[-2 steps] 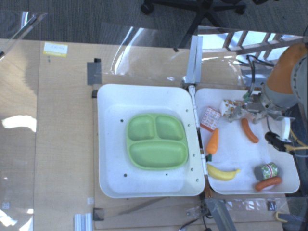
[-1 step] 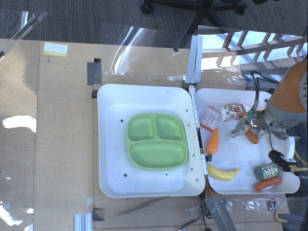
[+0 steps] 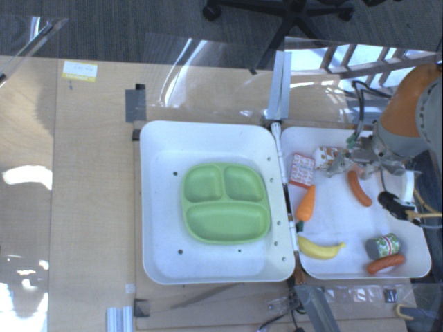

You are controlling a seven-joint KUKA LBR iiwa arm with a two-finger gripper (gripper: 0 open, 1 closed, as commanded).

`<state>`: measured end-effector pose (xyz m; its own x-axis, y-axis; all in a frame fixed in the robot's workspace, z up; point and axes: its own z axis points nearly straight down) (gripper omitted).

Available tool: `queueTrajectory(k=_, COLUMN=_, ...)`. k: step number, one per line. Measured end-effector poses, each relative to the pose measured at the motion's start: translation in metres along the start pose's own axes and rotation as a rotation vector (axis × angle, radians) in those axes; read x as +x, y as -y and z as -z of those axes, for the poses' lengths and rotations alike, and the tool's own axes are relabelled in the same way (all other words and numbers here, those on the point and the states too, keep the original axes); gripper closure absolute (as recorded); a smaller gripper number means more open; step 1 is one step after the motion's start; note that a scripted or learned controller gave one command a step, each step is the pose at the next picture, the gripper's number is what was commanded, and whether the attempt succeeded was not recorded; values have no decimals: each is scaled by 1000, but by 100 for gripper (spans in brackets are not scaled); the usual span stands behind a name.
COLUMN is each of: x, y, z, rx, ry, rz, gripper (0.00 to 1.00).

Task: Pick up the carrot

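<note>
Tool (image 3: pixel 346 163) sits at the right bin's (image 3: pixel 415 272) far side, jaw state unreadable from here, while carrot (image 3: pixel 306 203) lies against that bin's left wall, above the banana (image 3: pixel 320 248).

The carrot (image 3: pixel 306 204) is orange with a green stub, lying nearly upright in the frame, right of centre.

No readable text on any label.

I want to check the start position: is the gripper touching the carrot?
Apart. In the camera view, the gripper is above the right bin's far side, and bare white floor separates it from the carrot.
</note>
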<state>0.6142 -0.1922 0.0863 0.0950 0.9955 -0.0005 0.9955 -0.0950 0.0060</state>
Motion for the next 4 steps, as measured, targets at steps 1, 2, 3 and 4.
queueTrajectory(k=1, x=-10, y=29, z=1, rx=-1, ry=1, rz=-6, gripper=0)
queueTrajectory(k=2, x=1, y=1, z=0, rx=-1, ry=0, rz=-7, gripper=0)
queueTrajectory(k=3, x=-10, y=53, z=2, rx=-3, ry=1, rz=-83, gripper=0)
queueTrajectory(k=4, x=11, y=9, z=1, rx=-2, ry=0, rz=-97, gripper=0)
